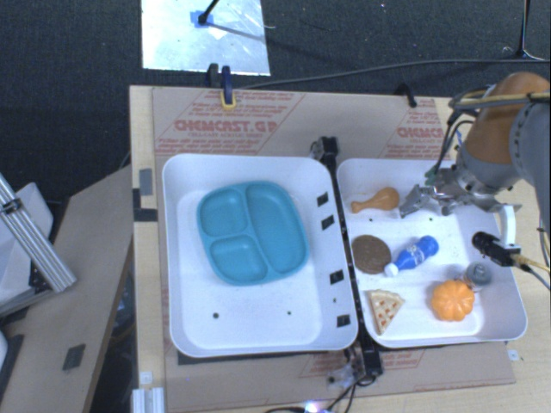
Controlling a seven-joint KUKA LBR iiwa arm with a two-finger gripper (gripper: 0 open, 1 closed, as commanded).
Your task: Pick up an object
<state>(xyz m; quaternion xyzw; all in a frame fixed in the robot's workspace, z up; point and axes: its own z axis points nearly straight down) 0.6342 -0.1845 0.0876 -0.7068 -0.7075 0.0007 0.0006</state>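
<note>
My gripper hangs low over the right bin, at about 12 o'clock within it. The fingers are small and dark against the wrist; I cannot tell whether they are spread or closed, and nothing shows between them.

Closest candidate: the toy drumstick, just beside the gripper at its 9 o'clock, lying flat with the thin bone end pointing toward me. The rest sit further off: blue bottle at 6 o'clock from the gripper, brown cookie at 7, pizza slice further down at 7, orange pumpkin at 5. A small grey piece sits just above the pumpkin; too small to name.

The left bin holds a teal divided plate, not my concern.

My call: take the drumstick. To do it well I'd shift toward 9 o'clock, set the fingers across the narrow bone end rather than the fat end, and drop straight down. Risk: it lies near the bin's wall, so a finger could clip the rim or nudge the toy away.
</note>
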